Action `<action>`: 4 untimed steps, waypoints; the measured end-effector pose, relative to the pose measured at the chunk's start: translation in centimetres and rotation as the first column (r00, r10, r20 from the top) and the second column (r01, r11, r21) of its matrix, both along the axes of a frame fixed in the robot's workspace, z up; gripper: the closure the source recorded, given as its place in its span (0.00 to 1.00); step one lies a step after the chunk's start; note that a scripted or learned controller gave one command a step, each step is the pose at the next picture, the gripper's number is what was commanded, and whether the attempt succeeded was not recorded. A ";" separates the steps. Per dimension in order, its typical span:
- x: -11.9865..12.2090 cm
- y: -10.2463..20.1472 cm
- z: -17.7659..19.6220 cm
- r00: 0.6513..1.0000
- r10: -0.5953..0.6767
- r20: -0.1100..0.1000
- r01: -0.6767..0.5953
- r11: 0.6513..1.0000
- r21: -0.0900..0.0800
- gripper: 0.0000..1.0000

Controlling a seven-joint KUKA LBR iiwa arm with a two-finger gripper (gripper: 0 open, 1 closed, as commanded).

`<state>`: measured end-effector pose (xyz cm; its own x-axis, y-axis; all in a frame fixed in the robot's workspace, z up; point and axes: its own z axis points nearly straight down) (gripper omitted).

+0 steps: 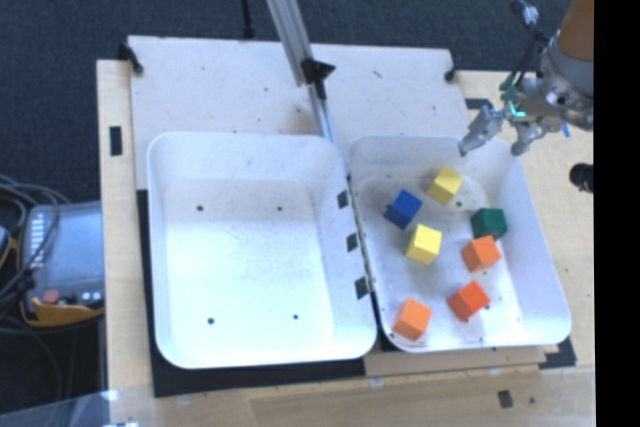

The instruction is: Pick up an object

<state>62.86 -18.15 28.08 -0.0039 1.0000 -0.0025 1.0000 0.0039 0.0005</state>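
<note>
The right bin [540,275] holds several small cubes: two yellow cubes [445,185] [424,243], a blue cube [403,208], a green cube [489,222] and three orange cubes [481,253] [468,299] [411,318]. My gripper [500,137] hangs above the bin's far right corner, well clear of the cubes. Its two fingers [480,133] are spread apart and nothing sits between them. The nearest cube is the upper yellow one, below and left of the fingers.
The left bin [180,165] stands beside the right one. A slanted metal pole [285,5] rises from the bench behind the bins. A white board [230,85] lies behind both bins. Grey equipment with cables [60,260] sits off the bench's left side.
</note>
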 end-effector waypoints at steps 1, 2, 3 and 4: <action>0.2 0.6 -5.9 1.000 0.002 -0.003 -0.002 1.000 0.002 0.00; 0.3 -0.1 -10.2 1.000 -0.005 -0.004 0.005 1.000 0.001 0.00; 0.7 -1.0 -15.8 1.000 -0.008 -0.004 0.008 1.000 0.001 0.00; 0.9 -1.1 -14.3 1.000 -0.010 0.004 0.010 1.000 0.000 1.00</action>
